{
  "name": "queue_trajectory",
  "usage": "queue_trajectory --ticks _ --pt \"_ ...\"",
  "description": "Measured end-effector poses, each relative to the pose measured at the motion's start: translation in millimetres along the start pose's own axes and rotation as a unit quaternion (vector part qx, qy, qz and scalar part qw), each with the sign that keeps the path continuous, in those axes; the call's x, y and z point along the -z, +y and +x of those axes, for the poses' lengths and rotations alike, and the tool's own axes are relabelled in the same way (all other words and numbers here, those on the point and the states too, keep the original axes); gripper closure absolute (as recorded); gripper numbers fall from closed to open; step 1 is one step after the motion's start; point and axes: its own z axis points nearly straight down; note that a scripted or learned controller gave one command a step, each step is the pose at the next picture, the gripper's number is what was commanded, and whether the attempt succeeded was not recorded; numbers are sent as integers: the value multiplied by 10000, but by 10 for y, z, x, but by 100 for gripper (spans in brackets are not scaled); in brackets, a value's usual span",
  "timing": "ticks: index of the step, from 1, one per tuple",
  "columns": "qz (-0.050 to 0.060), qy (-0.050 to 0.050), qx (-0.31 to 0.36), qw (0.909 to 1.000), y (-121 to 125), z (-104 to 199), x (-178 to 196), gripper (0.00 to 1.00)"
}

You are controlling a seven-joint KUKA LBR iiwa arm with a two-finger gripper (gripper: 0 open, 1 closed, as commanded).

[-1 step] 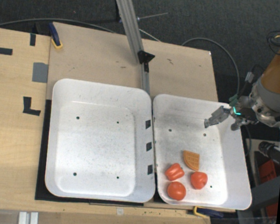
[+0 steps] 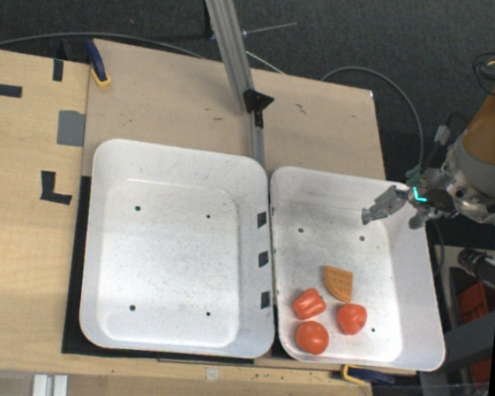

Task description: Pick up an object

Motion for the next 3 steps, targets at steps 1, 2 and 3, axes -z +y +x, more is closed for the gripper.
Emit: queue_trajectory --ticks 1,2,3 --pt "28 0 -9 10000 44 -81 -525 0" --pt "33 6 -3 10000 -51 -8 -1087 0" --pt "29 4 -6 10000 -83 -27 -1529 0"
